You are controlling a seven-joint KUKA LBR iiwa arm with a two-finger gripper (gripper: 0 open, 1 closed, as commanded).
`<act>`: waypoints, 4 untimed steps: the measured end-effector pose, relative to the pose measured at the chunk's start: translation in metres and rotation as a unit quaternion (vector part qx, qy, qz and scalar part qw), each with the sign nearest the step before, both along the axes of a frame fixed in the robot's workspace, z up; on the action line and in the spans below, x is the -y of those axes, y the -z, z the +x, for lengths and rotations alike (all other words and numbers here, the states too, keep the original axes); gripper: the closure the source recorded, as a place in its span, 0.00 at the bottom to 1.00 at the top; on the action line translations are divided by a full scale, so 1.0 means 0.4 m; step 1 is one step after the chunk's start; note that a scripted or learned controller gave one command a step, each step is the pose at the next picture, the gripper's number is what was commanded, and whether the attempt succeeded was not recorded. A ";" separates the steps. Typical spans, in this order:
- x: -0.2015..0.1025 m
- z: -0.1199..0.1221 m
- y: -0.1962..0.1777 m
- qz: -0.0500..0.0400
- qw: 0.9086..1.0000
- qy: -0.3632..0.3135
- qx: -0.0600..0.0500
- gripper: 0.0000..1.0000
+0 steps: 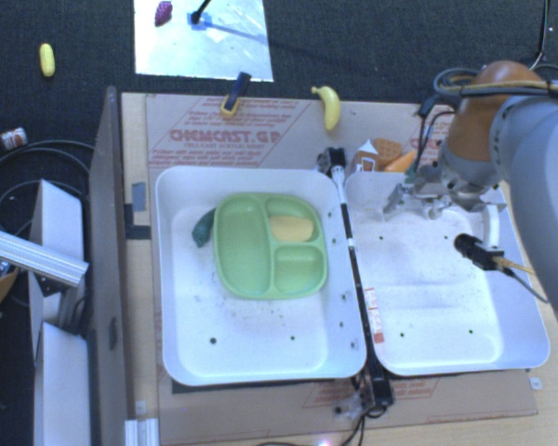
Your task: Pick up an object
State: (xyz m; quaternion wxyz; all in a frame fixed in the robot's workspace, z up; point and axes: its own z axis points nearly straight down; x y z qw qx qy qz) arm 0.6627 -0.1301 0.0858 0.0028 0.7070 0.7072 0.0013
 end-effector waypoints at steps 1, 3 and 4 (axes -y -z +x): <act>-0.094 -0.006 0.003 0.001 1.000 -0.003 -0.002 0.00; -0.092 0.016 0.002 0.001 1.000 -0.003 -0.001 0.00; -0.105 0.016 0.002 0.000 1.000 -0.003 -0.002 0.00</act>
